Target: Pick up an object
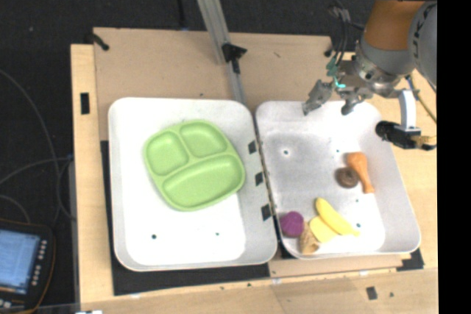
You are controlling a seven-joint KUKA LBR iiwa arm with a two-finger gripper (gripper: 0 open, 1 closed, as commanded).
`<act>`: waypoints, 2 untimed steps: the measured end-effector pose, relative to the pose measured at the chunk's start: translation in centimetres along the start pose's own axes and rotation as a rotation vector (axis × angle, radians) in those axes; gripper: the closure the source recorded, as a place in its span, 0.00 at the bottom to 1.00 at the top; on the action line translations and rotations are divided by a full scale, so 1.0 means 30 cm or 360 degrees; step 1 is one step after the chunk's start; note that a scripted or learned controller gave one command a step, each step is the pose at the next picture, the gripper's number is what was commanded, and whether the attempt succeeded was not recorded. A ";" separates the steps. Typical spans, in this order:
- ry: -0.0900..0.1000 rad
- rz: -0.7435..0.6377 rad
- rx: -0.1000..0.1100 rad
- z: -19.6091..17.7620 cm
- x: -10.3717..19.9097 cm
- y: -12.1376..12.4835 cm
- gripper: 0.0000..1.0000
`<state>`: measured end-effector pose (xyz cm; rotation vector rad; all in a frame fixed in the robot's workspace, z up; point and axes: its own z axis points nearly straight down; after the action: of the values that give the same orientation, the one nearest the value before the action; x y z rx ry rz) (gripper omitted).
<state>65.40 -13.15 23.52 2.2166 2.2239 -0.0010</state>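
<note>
A green divided plate (195, 165) lies in the left white bin (132, 232), tilted a little, with three compartments (two small, one long). A metal pole (210, 11) slants up from the bench (147, 62) behind the bins. At the lower left corner sits what may be a handheld screen (22, 261), glowing blue.

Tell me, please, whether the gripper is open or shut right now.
Open. The gripper hangs over the far edge of the right bin with its two fingers splayed apart and nothing between them.
</note>
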 end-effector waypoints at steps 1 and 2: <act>0.0000 0.0000 0.0006 0.161 0.027 -0.004 0.00; -0.0001 0.0004 0.0005 0.313 0.011 0.019 0.00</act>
<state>65.99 -12.83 14.13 2.2206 2.2223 -0.0050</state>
